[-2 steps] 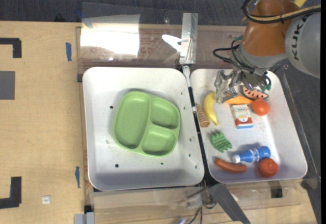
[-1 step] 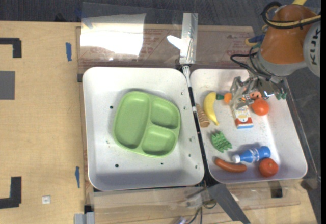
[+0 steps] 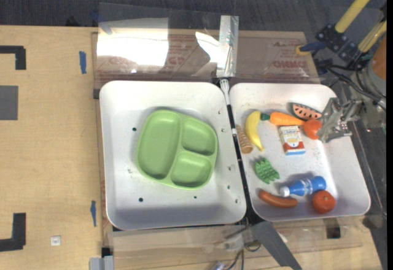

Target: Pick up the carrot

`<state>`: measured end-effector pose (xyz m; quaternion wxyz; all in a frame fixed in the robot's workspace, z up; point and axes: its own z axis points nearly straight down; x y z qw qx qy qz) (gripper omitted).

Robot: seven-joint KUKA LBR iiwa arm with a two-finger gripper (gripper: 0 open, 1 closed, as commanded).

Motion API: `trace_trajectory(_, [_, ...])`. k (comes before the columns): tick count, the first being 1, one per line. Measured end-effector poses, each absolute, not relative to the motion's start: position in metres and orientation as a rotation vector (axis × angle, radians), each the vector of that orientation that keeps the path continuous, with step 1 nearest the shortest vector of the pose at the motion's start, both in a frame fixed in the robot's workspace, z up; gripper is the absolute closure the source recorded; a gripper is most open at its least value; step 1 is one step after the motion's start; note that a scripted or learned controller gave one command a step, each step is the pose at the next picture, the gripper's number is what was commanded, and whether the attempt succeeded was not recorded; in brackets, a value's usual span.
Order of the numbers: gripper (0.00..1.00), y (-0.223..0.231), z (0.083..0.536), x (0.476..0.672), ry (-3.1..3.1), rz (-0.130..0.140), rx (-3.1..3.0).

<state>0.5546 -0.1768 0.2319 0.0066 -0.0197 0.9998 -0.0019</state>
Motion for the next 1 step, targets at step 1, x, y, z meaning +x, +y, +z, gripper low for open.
trace_trajectory(1, [0.0, -0.1752, 0.2283, 0.5535, 3.135, -0.001, -0.065])
